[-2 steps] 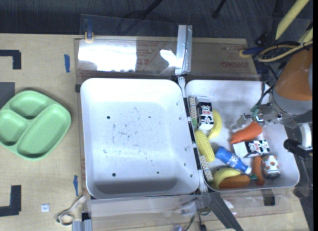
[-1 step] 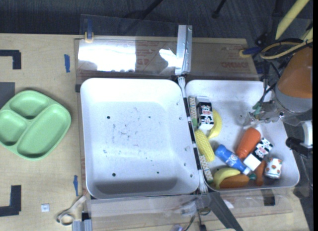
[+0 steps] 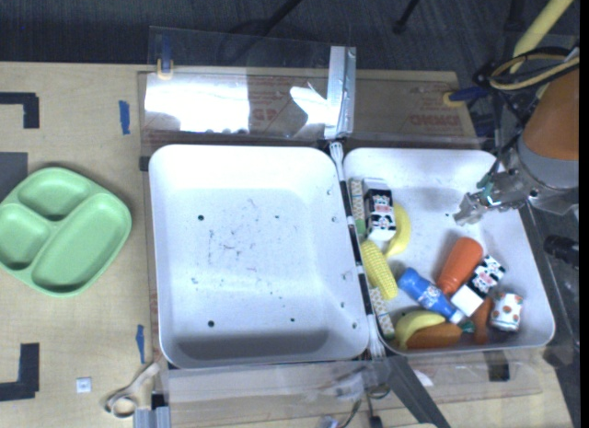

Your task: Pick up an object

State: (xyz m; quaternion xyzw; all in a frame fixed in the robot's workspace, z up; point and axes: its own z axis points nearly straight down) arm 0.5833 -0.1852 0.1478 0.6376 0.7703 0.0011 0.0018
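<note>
Gripper [image 3: 471, 207] hovering over bare floor in upper right bin [image 3: 433, 173], nothing visible between fingers; open or closed — can't tell. Toys heaped low and along the divider: carrot [image 3: 459, 263], blue bottle [image 3: 429, 294], corn [image 3: 378, 270], banana [image 3: 400, 231], cow-print carton [image 3: 379, 210]. Probably slid downhill to the near wall. Carrot nearest, top exposed, looks best pick. Little clearance near rim and neighbours. Left bin [image 3: 253, 242] wide open.

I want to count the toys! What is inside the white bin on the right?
Inside the right bin lie a carrot, corn, a banana, a blue bottle and small cartons. The toys are heaped at the near edge, so whatever lies underneath is covered.
</note>
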